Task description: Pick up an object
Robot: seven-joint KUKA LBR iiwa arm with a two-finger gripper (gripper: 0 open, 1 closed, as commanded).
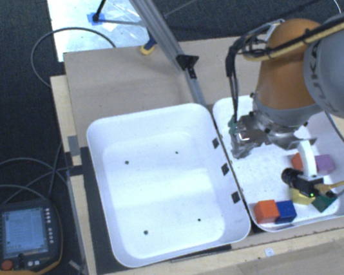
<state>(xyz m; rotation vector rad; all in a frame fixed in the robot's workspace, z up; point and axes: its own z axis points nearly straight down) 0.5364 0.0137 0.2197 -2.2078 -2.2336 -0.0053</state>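
Down low in the right-hand shallow white bin [266,173], close to its front wall: a small orange cube [265,208]. Just beside that cube, on its right, a small blue block [286,211]; further right, a yellow block [299,197] and a dark green block [325,202]. Up and to the right of the cube, a little red-orange block [297,161] and a pale purple block [324,163]. Fine to pick any of these. Up from the cube and a bit left, hanging by the bin's side wall: the shiny silver gripper [243,138] of the grey and orange arm [289,75]. Too blurry to tell whether open or squeezed tight. Well apart from the cube and every other toy, so maybe grabbing only air by closing here. Could also bump or scrape the wall next to the big left-hand white bin [160,181] by going straight down. Going for the cube, could catch the blue block too, or push both away.
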